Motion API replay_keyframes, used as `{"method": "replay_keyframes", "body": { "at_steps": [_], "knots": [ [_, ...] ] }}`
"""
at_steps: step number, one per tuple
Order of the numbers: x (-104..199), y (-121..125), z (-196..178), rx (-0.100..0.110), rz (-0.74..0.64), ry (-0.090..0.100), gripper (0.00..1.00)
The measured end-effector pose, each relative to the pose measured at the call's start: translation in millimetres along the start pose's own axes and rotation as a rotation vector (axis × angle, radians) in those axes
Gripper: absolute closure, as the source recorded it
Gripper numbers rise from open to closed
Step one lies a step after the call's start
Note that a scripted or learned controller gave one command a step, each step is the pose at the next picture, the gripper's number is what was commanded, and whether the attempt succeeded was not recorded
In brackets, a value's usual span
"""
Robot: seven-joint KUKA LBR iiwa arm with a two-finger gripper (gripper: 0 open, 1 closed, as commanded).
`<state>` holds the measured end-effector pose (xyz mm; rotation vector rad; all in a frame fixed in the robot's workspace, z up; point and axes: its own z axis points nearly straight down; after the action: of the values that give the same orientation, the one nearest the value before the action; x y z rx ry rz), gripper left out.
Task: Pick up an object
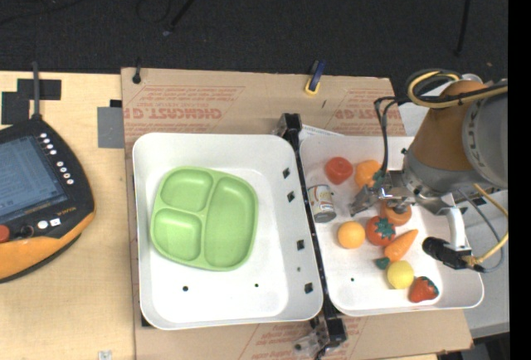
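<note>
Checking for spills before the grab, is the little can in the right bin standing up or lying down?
Lying down. The can rests on its side on the right bin floor, beside the divider.

the right bin [465, 296] holds a cluster of toy foods. a red tomato-like piece [338, 169] lies near the top, an orange fruit [367, 173] just beside it. a small can [322, 203] lies tilted by the bin's left wall. lower sit an orange ball [351, 235], a red piece with a green top [382, 231], a slanted carrot [401, 245], a yellow lemon [400, 274] and a strawberry [422, 290].
</note>
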<state>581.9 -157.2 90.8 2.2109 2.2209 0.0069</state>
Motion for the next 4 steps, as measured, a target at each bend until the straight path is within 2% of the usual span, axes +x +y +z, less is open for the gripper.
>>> {"method": "replay_keyframes", "body": {
  "at_steps": [1, 2, 3, 4],
  "knots": [
    [-2, 3, -2, 0.001, 0.004, 0.001, 0.0],
    [-7, 4, -15, -0.007, 0.009, -0.01, 1.0],
    [-16, 9, -69, 0.008, 0.004, 0.002, 1.0],
    [-17, 14, -112, 0.006, 0.005, 0.002, 1.0]
  ]
}}
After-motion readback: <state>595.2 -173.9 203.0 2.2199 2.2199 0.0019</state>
